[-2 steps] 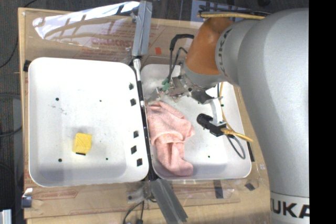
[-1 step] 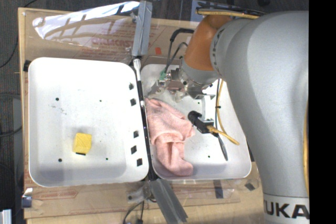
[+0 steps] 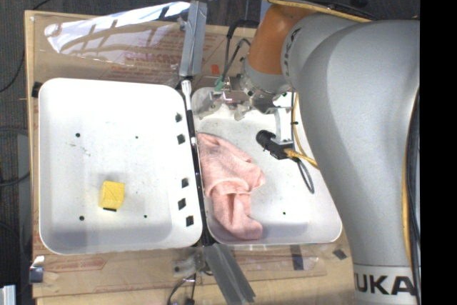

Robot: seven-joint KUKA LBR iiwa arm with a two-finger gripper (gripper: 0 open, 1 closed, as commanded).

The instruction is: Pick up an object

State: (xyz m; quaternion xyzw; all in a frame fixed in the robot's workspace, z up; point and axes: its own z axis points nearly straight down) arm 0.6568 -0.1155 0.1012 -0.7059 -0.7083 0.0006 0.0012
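arm [image 3: 357, 118]: grey, orange band, reaches in from the right over the right bin [image 3: 314, 218]
jaws: down at that bin's far left corner; wide or narrow, cannot tell
pink cloth [image 3: 228, 186]: crumpled, right bin, along its left wall
yellow block [image 3: 112, 195]: left bin [image 3: 107, 118], front part, well apart from the jaws

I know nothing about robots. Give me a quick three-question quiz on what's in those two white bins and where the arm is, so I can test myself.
1. True or false: the crumpled pink cloth lies in the right-hand white bin.
2. The small yellow square block lies: A) on the cloth; B) alone in the left-hand white bin; C) outside both bins.
3. Fill in: the gripper is above the ___-hand bin.
Key: 1 true; 2 B; 3 right.
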